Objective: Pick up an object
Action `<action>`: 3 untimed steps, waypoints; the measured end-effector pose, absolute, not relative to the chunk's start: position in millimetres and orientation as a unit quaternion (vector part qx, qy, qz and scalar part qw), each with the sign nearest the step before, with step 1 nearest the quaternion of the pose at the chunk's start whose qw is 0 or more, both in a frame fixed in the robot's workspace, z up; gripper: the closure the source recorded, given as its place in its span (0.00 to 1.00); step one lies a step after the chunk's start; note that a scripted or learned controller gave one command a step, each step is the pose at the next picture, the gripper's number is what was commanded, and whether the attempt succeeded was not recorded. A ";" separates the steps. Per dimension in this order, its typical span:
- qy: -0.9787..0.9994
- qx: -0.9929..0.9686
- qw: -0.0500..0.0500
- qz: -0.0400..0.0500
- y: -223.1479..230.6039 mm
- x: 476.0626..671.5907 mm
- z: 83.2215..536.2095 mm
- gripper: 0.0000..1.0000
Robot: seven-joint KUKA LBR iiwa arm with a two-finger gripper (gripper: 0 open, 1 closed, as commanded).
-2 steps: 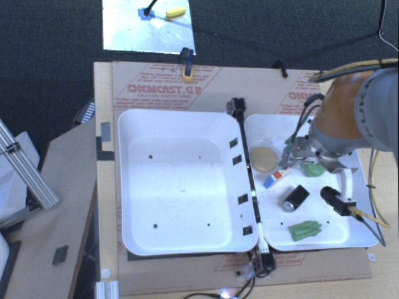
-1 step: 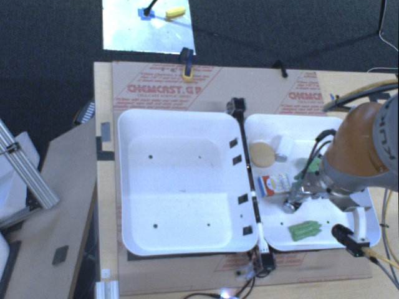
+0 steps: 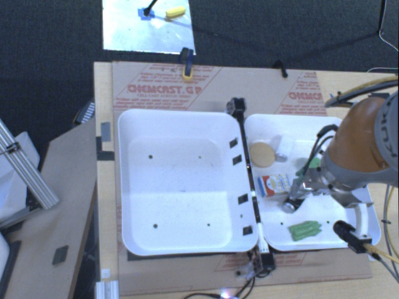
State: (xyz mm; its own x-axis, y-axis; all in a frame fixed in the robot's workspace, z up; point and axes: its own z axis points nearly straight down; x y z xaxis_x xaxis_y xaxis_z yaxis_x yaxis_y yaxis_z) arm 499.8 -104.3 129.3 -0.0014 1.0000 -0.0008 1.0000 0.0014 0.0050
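two bins, my gripper (image 3: pixel 292 203) low in the right bin (image 3: pixel 312 124) beside the small carton (image 3: pixel 274 184) — lined up for it, grip unreadable.

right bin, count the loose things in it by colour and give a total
Tan: 1, a round disc
Green: 1, a flat piece, near the front of the right bin
Red, white and blue: 1, a small printed packet
Total: 3 in plain sight. The arm hides part of the bin, so more may lie under it.
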 end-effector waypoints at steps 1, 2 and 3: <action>0.708 0.706 0.009 0.006 -108.4 497.2 106.8 1.00; 0.709 0.705 0.010 0.007 -109.3 497.2 104.3 1.00; 0.709 0.706 0.010 0.007 -109.5 497.2 104.0 1.00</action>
